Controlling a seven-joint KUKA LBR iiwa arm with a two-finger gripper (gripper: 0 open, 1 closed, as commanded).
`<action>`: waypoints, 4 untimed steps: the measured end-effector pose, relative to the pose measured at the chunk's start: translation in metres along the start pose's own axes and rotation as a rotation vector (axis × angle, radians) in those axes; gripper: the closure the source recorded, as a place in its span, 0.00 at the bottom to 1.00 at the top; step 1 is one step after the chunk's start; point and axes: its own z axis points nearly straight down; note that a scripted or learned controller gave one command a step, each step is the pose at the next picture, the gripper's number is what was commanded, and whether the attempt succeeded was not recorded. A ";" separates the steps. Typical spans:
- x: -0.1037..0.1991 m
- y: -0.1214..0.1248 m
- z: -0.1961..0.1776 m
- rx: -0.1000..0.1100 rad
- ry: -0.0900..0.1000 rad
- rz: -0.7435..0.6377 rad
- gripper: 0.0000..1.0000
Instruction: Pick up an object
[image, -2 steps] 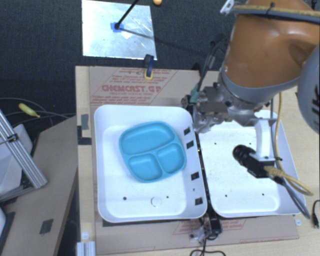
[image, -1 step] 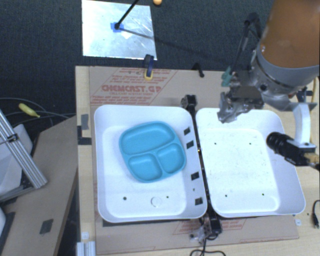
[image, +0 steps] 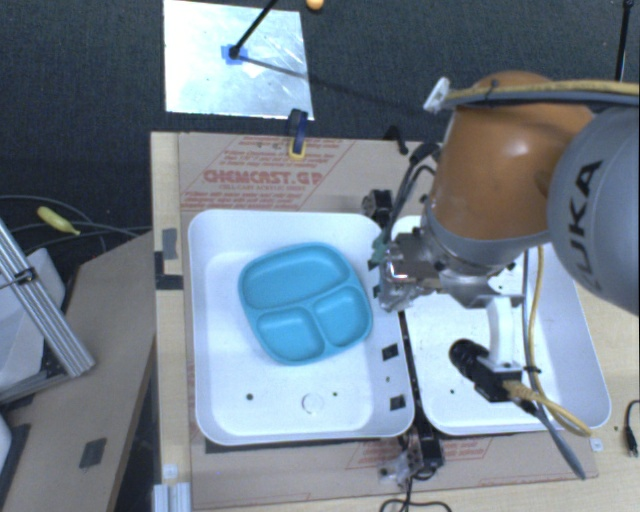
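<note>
"chemcast gp" on brown sheet (image: 262, 170), "kuka" on arm (image: 590, 215)

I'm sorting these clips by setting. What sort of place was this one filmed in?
Most likely a robotics lab test bench, not a home or a kitchen. A KUKA arm reaches over two shallow white bins set on a workbench, a lone blue divided plate lies in the left bin, and loose cables trail around.

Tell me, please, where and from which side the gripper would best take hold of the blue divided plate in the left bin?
Probably by its raised outer rim. The blue divided plate lies flat and face up in the left bin, too wide to span, so one finger inside a compartment and one outside could pinch the rim from above. The edge facing the gripper seems nearest; it sits close to the bin wall, though.
</note>
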 end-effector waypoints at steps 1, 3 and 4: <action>-0.019 0.000 -0.184 -0.035 0.007 -0.001 1.00; 0.134 0.037 -0.101 -0.009 0.000 0.003 1.00; 0.115 0.055 -0.220 -0.028 0.008 0.003 1.00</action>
